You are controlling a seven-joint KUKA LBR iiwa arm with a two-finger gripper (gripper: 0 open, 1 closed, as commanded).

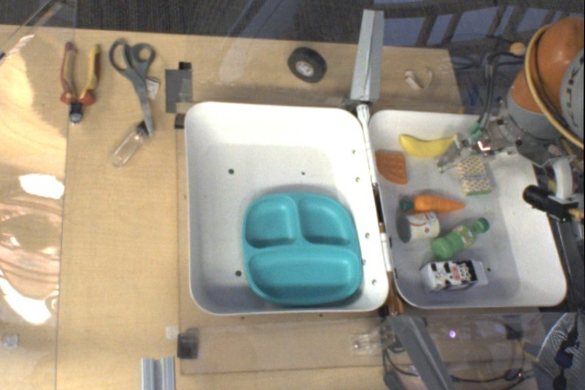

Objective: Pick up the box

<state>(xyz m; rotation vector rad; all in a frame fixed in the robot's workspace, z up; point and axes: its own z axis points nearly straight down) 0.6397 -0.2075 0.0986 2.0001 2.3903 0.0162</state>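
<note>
Box lies flat near front of right bin, just below bottle. We judge it light, thin-walled, crushable: grip gently across short sides. Claw sits near banana; state unclear.

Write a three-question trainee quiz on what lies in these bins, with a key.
1. True or false: the teal tray lies in the left bin.
2. Which lies nearest the box? A) banana B) green bottle C) scissors
3. Fill in: the carrot lies in the ____ bin.

Key: 1 true; 2 B; 3 right.
</note>
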